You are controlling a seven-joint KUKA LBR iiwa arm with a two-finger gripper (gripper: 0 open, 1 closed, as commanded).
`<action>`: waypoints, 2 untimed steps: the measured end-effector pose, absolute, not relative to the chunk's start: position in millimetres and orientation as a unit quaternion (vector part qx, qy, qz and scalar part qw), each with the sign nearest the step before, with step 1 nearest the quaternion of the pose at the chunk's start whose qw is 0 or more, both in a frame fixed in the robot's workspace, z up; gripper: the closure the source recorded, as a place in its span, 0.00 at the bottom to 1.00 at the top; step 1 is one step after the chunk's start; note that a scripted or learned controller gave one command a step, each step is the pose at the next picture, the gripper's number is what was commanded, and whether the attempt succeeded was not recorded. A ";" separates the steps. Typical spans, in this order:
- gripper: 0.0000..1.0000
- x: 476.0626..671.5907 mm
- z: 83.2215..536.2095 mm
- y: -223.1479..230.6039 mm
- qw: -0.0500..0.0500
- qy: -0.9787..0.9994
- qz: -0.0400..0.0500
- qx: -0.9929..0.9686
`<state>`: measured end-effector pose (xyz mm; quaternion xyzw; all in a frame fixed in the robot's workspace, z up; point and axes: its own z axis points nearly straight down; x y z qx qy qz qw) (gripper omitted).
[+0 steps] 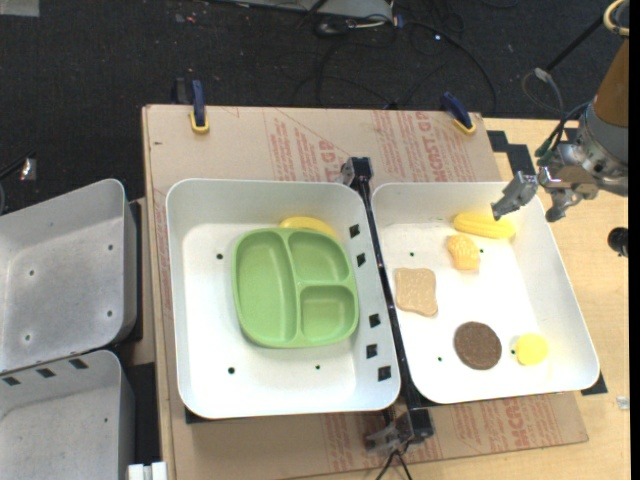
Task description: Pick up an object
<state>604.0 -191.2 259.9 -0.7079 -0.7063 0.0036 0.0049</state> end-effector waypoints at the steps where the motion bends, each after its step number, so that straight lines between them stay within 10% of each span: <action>1: 0.00 606.3 267.2 -190.6 0.000 -0.707 0.000 -0.707; 2: 0.00 596.8 216.6 -194.2 0.002 -0.706 0.001 -0.708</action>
